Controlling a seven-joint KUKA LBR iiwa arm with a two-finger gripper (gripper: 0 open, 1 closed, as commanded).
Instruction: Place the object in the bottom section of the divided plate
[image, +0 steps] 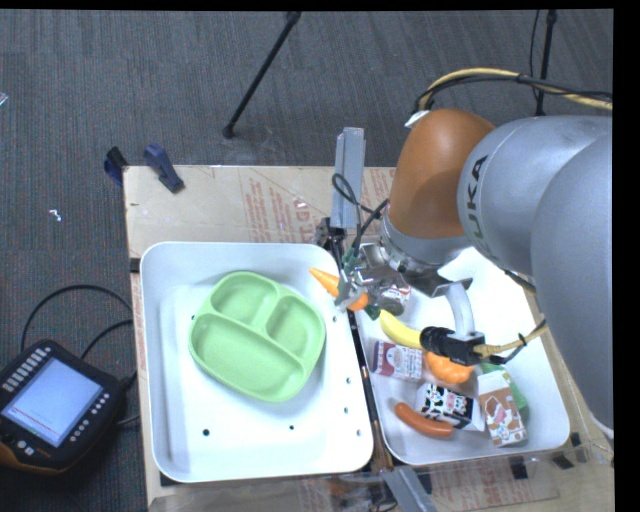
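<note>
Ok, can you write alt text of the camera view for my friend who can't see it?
A grey robot arm's end effector hovers over the seam between two white bins with an orange carrot at its tip. The left bin holds a green divided plate; the right bin holds a banana, sausage and small cartons.

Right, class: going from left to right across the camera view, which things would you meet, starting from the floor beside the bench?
Handheld control pendant → green divided plate in the left white bin → orange carrot at the hand → yellow banana → brown carton in the right white bin.
</note>
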